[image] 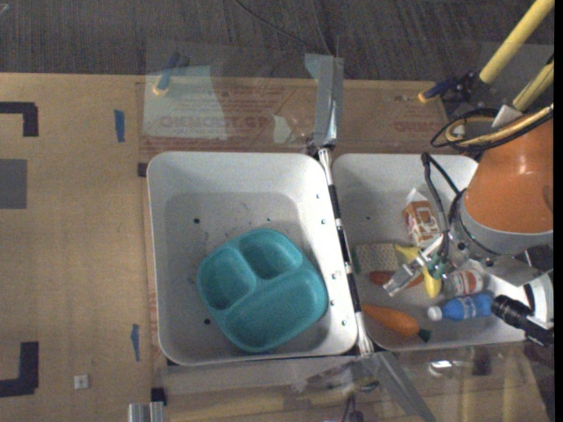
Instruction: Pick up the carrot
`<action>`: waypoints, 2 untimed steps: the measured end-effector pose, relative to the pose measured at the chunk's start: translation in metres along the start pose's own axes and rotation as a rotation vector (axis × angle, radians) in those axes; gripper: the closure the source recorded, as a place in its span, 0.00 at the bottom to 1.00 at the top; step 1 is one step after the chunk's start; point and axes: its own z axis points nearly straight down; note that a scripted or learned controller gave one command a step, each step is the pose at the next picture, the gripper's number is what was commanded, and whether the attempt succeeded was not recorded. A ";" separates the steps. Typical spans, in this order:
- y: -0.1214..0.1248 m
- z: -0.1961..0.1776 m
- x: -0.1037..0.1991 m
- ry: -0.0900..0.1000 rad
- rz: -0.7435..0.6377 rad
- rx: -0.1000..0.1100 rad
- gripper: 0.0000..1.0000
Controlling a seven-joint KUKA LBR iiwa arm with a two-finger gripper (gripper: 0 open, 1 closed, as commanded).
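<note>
Gripper poised in the right bin, above and just beside the carrot

The tapered orange carrot (392, 321) is seen lying flat at the lower edge of the right white bin (374, 176); the two-finger gripper (410, 274) is lowered among small packets there, its grip state cannot be told, and nothing is seen held

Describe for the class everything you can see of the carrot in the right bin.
The carrot is a smooth orange toy, plastic by the look of it, with a small dark green stub at its right end. It lies flat on the floor of the right bin, near the front edge, pointing left to right. Nothing grips it; the gripper hangs just above and behind it.
</note>
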 end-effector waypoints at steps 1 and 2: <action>0.032 0.000 0.054 -0.001 -0.353 0.000 0.00; 0.010 0.000 0.016 -0.004 -0.434 -0.003 0.00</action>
